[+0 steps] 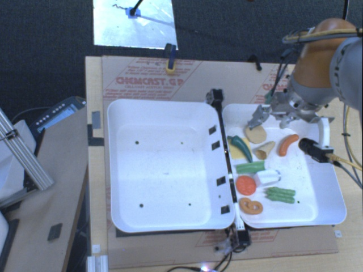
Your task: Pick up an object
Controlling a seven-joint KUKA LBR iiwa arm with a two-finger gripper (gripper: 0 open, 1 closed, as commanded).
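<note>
Over the far end of the right white bin my grey two-finger pincer hangs with its prongs spread apart and nothing between them. Just beneath its left prong lies a pale tan round slice of food. Beside that slice sit a small beige cone-shaped piece and a long green pepper; an orange-red sausage lies to the other side. Nearer the front lie a red tomato slice, green beans and an orange ring. The left white bin adjoins.
</note>
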